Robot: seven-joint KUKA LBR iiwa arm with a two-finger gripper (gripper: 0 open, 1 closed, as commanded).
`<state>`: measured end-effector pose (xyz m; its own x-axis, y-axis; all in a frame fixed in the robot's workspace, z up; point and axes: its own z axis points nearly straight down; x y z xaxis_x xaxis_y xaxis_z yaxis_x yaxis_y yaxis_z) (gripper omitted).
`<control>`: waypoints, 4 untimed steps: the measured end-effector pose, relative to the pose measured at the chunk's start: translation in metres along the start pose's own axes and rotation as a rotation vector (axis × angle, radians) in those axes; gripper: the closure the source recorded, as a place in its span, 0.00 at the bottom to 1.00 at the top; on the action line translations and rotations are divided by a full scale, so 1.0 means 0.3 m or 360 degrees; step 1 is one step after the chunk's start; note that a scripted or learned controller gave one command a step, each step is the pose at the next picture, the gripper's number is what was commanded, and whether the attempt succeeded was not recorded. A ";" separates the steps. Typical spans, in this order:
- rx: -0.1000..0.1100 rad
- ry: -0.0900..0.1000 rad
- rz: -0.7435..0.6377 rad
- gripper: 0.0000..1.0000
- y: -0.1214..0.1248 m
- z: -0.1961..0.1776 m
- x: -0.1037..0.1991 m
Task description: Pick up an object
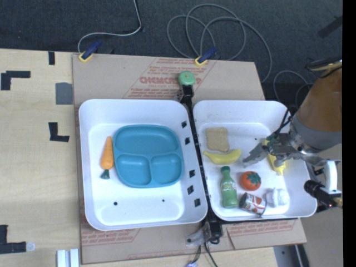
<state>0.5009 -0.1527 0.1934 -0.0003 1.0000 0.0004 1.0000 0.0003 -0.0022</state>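
- Our gripper (266, 152) hangs over the right bin (245, 109), fingers spread, pinching nothing.
- The banana (222, 157) lies just left of the fingertips, its long axis running left to right.

Glossy white plastic bins (89, 149), smooth blue plastic tray (148, 154), matt cardboard underlay (161, 77)

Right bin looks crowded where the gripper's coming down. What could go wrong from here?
1. The banana, tomato, green bottle and can lie close together, so the gripper may nudge a neighbour instead of gripping one item.
2. The bottle and tomato are rounded and could slip or roll away.
3. The yellow piece sits partly under the wrist, hard to judge.
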 end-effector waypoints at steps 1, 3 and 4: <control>-0.0001 0.0000 0.0000 0.00 -0.050 0.321 0.075; -0.0011 -0.0006 0.0003 1.00 -0.052 0.325 0.150; -0.0003 0.0000 -0.0002 1.00 0.050 0.031 0.347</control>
